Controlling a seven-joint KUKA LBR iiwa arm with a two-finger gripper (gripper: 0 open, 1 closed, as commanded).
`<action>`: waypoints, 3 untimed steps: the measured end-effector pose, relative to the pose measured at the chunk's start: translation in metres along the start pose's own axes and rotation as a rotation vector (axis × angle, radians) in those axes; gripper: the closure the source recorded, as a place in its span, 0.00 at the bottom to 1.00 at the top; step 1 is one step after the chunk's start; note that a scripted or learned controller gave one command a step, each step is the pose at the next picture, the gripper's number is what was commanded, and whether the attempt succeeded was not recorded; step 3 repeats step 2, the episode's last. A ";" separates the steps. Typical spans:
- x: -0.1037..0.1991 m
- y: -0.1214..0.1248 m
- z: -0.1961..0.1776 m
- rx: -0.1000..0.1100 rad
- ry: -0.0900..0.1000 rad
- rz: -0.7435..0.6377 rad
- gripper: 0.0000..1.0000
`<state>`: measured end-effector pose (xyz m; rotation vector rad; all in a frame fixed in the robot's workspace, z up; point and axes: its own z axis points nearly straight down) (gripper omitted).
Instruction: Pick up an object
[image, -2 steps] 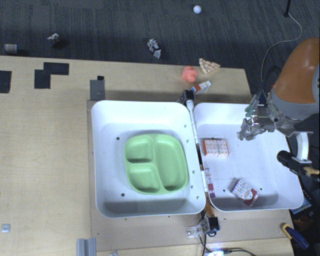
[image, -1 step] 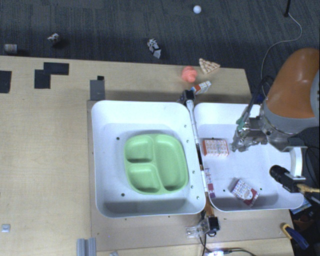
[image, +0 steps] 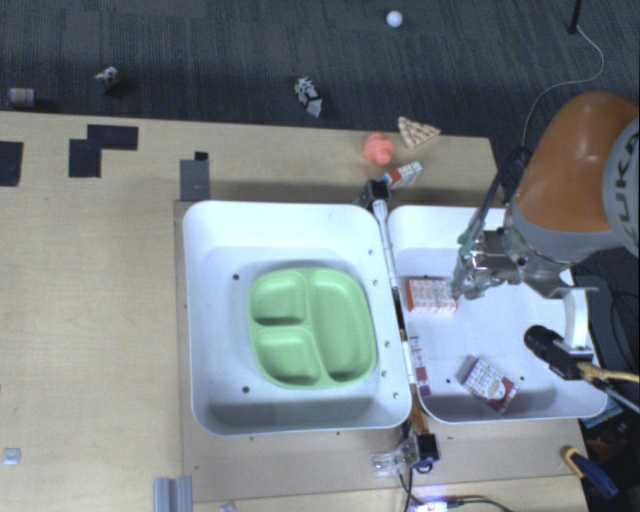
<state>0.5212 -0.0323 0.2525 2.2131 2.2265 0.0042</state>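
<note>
The gripper (image: 468, 284) hangs low over the right bin (image: 540, 405), about midway along it and toward its far wall. It sits at the end of the grey arm (image: 575, 170), which leans in over the bin's right edge. Whether the gripper is open or closed I cannot tell from here.

A red-and-white packet (image: 430, 295) lies flat on the bin floor just beside the gripper, between it and the wall shared with the left bin (image: 205, 300), close against that wall. Whether the gripper's tip touches the packet's edge I cannot make out. A second packet (image: 487, 383), also red and white, lies tilted close to the right bin's near wall, well apart from the gripper.

The left bin holds a green divided plate (image: 310, 325) in its middle. On the bench (image: 90, 300), beyond the bins' far walls, lie a pink ball (image: 378, 148) and a wedge-shaped toy (image: 418, 131), both near the bench's far edge. A small tube (image: 403, 176) lies just by the far corner where the two bins meet.
</note>
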 end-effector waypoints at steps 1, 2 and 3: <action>0.056 -0.018 0.000 0.002 0.001 0.002 1.00; 0.001 0.063 0.069 0.002 0.000 0.004 1.00; 0.001 0.063 0.069 0.002 0.000 0.004 1.00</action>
